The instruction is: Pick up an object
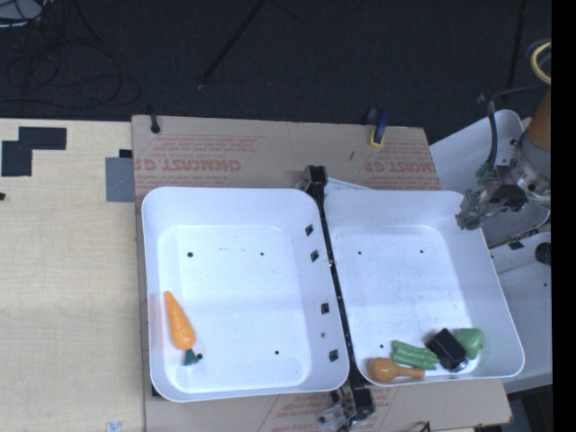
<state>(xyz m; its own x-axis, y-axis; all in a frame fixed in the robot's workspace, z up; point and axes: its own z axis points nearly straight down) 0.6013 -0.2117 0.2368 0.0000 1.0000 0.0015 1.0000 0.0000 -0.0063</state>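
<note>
Gripper [477, 207] sat at the right bin's [405, 210] far right rim, well apart from all objects; finger opening could not be told, nothing seen held. Carrot [179, 321] lay alone in the left bin [225, 205]. Pear [393, 370], green pod [414, 355], black block [447, 348] and green piece [469, 338] were bunched at the right bin's near wall. Likely risk: crowding and the wall block the fingers, so the grasp slips or nudges neighbours

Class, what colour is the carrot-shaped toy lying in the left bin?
Orange, with a small dark green tip: the carrot, seen in the camera view.
</note>
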